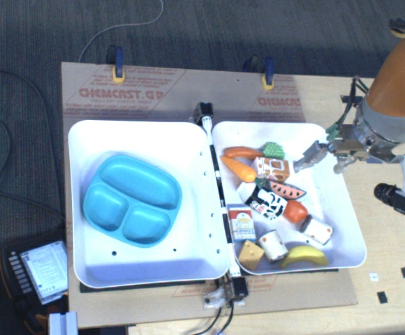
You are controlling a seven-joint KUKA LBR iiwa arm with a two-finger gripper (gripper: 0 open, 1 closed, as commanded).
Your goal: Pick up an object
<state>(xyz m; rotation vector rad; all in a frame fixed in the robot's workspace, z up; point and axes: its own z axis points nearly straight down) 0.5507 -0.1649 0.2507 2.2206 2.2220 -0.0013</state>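
The bench board [209, 89] lies under both bins and carries the clearest writing: red block letters reading "CHEMCAST GP" at upper left, repeated, partly hidden, at upper right near a blue-and-yellow clamp [267, 72].

The left bin [91, 257] holds a blue divided plate [131, 199] with three compartments, nothing in them. The right bin [342, 208] holds all the loose things, so any candidate for the pick is there, heaped toward its left and lower parts.

The arm [391, 89] reaches in from the right, and its gripper [325, 153] hovers at the upper right of the right bin, above bare white floor, near the pile but apart from it. A grey finger [310, 156] points left toward the heap; whether the claw is spread or closed I cannot tell at this angle, and nothing is visibly held in it. My judgement: the pick has not been made (the reach looks under way at most), and descent, grasp and lift all remain.

Of the things, from larger to smaller: a carrot [237, 160], a banana [305, 257], a watermelon slice [286, 190], a black-and-white patterned piece [267, 202], a red-topped carton [241, 224] with print too small to read, a small boxed item [271, 167] likewise illegible, a tan block [251, 255], and a green bumpy piece [273, 149].

At lower left, off the board, a labelled device [38, 269] shows text too blurred to read.
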